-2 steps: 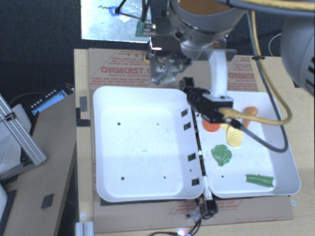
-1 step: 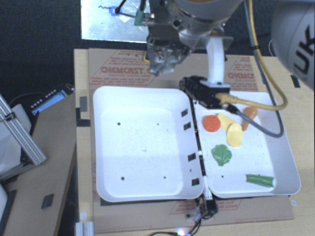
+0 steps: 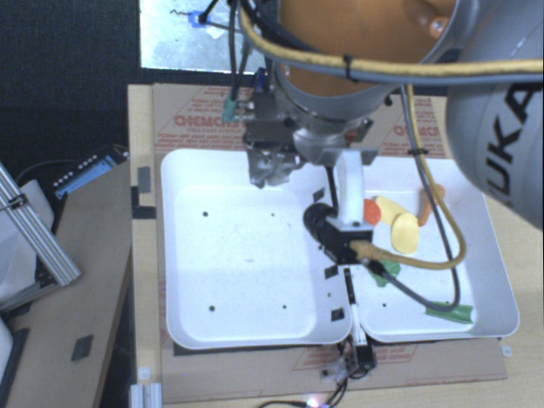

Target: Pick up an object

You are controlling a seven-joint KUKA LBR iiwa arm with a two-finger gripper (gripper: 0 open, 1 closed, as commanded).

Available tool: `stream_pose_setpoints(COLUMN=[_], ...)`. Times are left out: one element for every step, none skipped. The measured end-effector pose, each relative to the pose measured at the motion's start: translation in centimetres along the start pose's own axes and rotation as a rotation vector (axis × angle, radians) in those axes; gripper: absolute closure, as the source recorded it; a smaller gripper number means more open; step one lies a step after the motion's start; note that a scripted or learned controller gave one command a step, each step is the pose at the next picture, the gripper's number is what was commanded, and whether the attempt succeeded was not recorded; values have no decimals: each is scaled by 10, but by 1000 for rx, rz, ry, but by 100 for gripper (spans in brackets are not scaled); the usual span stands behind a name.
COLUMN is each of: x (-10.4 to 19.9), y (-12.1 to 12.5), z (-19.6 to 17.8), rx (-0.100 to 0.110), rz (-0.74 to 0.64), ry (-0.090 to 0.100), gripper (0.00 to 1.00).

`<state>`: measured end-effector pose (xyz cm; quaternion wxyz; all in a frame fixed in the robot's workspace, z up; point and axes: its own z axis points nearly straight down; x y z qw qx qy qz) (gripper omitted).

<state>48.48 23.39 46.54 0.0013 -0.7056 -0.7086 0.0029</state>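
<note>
A pale yellow rounded piece (image 3: 403, 228) lies in the upper left part of the right bin (image 3: 497, 291), touching a small red piece (image 3: 371, 211) on its left. An orange piece (image 3: 427, 201) lies just to its right. The grey arm (image 3: 374, 49) fills the upper right of the frame and reaches down, with the gripper (image 3: 274, 172) over the upper right corner of the left bin (image 3: 183, 253). I cannot tell whether it is wide or narrow. Two green pieces (image 3: 450, 314) lie lower in the right bin, partly under a cable (image 3: 425, 262)
</note>
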Motion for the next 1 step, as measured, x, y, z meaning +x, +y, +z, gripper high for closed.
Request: stream_pose_setpoints(x=[0], y=[24], z=[-41], rx=[-12], rz=[3], ry=[5], gripper=[100])
